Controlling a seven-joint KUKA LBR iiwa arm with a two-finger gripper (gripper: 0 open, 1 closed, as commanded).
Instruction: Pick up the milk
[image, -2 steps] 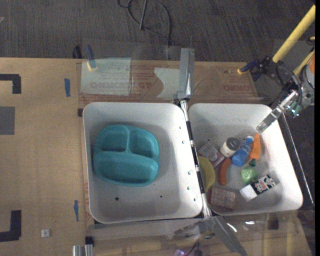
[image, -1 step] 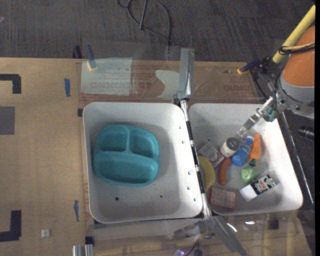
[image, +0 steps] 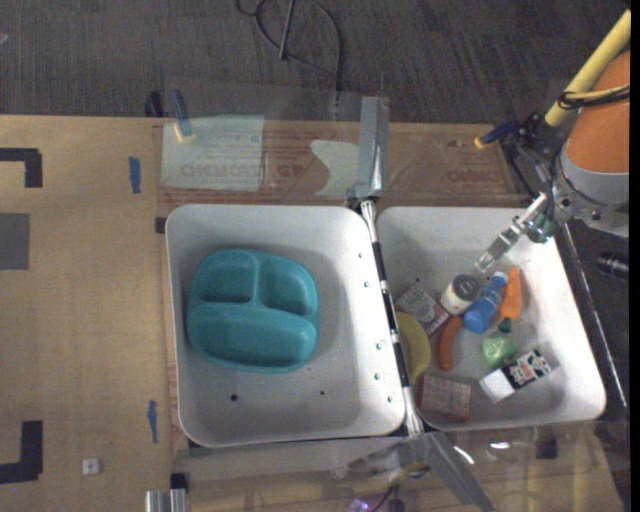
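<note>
The milk carton (image: 516, 374) is seen lying on its side near the front right corner of the right bin (image: 578, 300), its long axis running at a slant from lower left to upper right. The lower-left end is plain white and boxy; the upper-right end carries black-and-white patches like a cow print. No lettering can be read on it. Just above its left end a small green rounded piece (image: 496, 349) is noted, and above that an orange carrot-shaped piece (image: 511, 293) and a blue bottle (image: 484, 306) lying side by side. A white-capped jar (image: 460, 294) is set to the left of the bottle, with a small printed packet (image: 422, 306) beyond it. An orange sausage-shaped piece (image: 447, 343) lies lower, beside a yellow disc (image: 412, 343) against the bin's left wall, and a flat brownish packet (image: 446, 396) rests at the front. Print on the packets is too blurred to read. The gripper (image: 492, 258) is held at the end of a thin metal stalk, over the jar and bottle and well apart from the carton; whether its tips are spread or closed cannot be told. The left bin (image: 205, 230) is smooth white plastic and holds a teal divided tray (image: 253, 309) with rounded corners and three compartments.
</note>
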